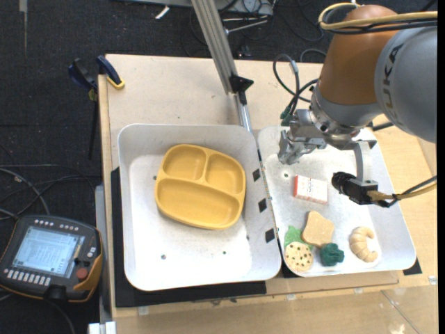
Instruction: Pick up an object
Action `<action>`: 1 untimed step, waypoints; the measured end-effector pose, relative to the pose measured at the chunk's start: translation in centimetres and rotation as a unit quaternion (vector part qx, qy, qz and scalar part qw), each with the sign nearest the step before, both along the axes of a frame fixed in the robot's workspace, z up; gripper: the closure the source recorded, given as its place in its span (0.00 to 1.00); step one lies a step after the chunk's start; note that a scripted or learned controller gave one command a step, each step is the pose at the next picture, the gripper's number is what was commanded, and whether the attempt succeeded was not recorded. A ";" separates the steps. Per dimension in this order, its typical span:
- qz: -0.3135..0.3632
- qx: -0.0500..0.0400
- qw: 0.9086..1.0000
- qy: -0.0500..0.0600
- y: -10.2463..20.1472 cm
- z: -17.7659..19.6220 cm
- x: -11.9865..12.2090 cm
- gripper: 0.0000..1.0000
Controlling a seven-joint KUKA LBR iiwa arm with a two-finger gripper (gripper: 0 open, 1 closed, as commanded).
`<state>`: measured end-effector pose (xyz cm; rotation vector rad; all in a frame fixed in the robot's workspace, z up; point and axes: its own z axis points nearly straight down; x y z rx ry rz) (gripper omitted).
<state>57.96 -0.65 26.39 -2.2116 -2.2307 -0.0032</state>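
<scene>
My gripper (286,155) hangs over the upper left part of the right bin (393,218), with nothing seen between its fingers. Just below and to its right lies a small white and red box (310,188). Lower in that bin are a slice of toast (318,229), a chocolate-chip cookie (300,257), a green broccoli piece (332,255) and a croissant (363,243). A light green piece (293,236) peeks out beside the toast.
The left bin (139,186) holds a yellow divided plate (201,186). A metal pole (215,37) slants across the bench top above the bins. A teach pendant (49,256) lies on the floor at the lower left.
</scene>
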 end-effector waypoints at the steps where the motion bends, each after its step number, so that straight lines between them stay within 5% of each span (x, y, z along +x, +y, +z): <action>1: 0.000 0.000 1.000 0.002 6.3 -1.2 -0.7 1.00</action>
